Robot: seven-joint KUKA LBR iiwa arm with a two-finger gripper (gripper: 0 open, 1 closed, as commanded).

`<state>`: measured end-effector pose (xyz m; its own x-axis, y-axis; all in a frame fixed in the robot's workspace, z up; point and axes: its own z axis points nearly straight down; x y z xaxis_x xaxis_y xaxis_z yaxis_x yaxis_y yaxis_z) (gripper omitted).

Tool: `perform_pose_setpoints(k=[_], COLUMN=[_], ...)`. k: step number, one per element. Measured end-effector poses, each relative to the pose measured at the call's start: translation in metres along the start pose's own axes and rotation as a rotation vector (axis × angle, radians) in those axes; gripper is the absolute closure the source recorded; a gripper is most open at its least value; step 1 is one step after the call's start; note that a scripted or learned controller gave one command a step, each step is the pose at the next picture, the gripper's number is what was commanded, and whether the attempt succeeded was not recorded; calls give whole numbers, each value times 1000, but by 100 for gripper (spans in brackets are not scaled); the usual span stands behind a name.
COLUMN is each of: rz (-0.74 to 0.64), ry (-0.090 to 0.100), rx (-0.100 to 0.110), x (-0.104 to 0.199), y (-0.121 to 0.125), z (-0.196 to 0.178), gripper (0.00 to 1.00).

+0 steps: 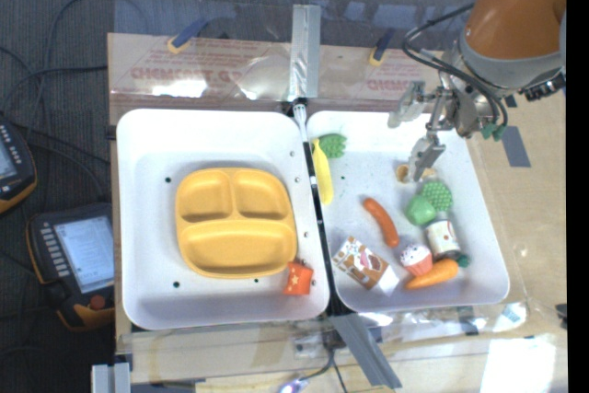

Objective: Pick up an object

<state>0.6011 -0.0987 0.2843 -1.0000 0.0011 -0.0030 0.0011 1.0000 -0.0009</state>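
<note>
The arm point(515, 5) reaches in over the far right corner of the worktop, and its gripper point(429, 163) hangs above the far part of the right bin point(488, 198). The jaws stand apart with nothing between them; one finger tip sits close over a small tan piece point(403, 170) on the bin floor.

No object is picked yet. The candidates all lie in the right bin: a green bumpy toy point(429, 201) just nearside of the gripper, a can point(444, 236) touching it, a sausage point(380, 221) toward the bin's middle, and a carton point(363, 263), cupcake point(416, 260) and carrot point(433, 273) crowded along the near edge. A broccoli piece point(330, 144) and a banana point(321, 172) lie against the left wall. The left bin point(147, 143) carries a yellow tray point(236, 220) and an orange block point(298, 279) at its near right corner.

The risks, as I judge them:
- Descending here, the jaws may close on bare floor or merely nudge the tan piece, too small to grip well.
- Going for the green toy, a finger could land on the can and knock it, since the two touch.
- The round toy may squirt out of a two-finger pinch.
- In the near-edge cluster there is little room for fingers between neighbours.
</note>
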Motion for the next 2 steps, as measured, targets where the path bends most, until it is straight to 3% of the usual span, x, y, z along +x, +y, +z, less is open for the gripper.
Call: perform_pose_setpoints(k=[1,2], rz=[76,126], ry=[2,-10], rx=[-1,0], x=[42,33], y=[3,-21], z=[126,194], gripper=[0,0])
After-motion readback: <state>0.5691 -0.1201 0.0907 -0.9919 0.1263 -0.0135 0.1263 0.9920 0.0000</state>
